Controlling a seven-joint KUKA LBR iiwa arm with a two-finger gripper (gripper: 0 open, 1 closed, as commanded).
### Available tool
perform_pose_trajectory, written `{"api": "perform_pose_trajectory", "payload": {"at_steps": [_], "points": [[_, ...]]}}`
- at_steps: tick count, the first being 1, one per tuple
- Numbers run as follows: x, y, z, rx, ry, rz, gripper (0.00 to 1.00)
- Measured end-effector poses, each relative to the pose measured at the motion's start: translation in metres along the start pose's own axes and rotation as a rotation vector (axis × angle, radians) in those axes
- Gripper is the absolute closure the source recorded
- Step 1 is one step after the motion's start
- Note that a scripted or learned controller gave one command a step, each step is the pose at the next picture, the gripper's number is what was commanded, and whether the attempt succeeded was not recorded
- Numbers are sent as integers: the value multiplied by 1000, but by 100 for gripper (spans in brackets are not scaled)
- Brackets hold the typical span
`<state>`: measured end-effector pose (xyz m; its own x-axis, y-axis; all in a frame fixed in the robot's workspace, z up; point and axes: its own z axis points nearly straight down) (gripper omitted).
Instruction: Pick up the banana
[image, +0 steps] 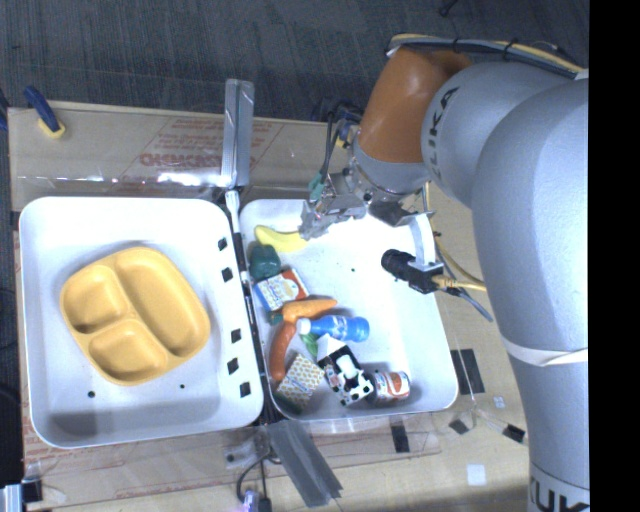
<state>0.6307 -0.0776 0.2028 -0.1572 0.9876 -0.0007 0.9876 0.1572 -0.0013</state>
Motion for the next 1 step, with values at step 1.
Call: {"api": "perform_pose_trajectory", "payload": {"at_steps": [1], "points": [[0, 0, 0, 0, 0, 0, 0]]}}
